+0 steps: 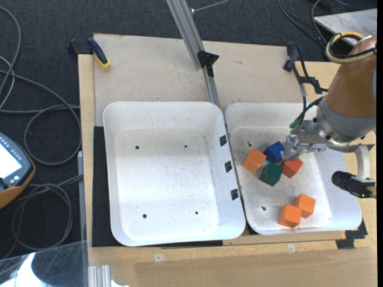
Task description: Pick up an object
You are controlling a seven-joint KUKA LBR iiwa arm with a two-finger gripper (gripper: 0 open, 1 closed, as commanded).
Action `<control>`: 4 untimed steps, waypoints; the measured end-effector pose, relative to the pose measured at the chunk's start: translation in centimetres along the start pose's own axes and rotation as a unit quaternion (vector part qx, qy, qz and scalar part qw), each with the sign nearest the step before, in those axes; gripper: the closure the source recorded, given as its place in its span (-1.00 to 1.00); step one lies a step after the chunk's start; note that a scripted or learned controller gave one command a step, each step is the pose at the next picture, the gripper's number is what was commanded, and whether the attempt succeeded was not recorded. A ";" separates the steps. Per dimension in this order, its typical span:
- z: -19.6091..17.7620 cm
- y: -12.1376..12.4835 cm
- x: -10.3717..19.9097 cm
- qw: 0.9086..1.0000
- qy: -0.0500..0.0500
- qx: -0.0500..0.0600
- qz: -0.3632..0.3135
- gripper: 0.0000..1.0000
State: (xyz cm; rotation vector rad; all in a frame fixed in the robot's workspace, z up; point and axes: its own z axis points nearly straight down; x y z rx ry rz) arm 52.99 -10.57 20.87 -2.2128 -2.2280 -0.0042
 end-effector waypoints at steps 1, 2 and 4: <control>-1.6 2.6 4.9 1.000 -0.001 -0.002 -0.001 1.00; -2.7 5.6 9.3 1.000 0.000 -0.002 0.000 1.00; -1.4 9.6 19.8 1.000 -0.001 -0.001 0.000 1.00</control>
